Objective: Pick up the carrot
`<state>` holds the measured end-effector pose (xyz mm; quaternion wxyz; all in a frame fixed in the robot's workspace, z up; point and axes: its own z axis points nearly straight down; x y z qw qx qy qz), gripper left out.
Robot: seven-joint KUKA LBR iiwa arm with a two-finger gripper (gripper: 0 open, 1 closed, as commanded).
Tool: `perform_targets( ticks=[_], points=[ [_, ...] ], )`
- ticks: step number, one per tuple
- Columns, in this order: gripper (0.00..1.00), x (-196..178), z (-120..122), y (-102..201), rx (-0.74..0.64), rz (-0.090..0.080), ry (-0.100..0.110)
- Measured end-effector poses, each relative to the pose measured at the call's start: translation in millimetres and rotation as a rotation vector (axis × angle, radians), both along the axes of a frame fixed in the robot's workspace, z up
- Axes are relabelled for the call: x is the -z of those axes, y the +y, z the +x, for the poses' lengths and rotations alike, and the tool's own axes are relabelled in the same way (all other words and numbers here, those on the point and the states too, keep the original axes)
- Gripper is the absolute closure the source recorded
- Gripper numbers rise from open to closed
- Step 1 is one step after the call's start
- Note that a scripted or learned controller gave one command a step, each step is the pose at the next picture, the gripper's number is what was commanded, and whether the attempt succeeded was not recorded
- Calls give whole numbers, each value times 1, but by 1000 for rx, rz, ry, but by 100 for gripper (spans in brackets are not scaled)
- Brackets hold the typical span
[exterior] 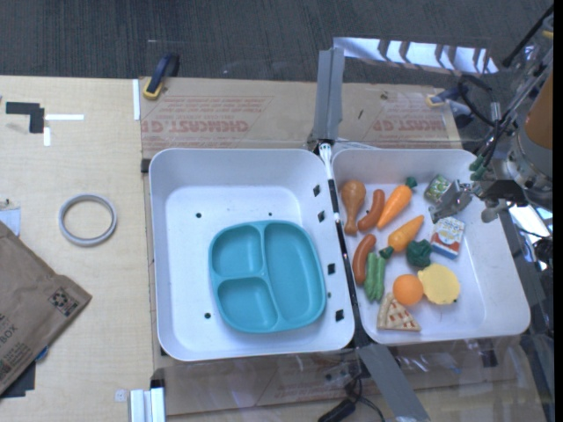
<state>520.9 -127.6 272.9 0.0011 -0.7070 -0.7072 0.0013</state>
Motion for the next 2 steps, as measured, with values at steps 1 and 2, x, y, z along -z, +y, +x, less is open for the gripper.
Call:
perform_targets(
  ticks=[1,2],
  points=[
    [0,159,45,18,-141,1,-1],
    [0,180,76,25,-404,0,-7]
  ],
)
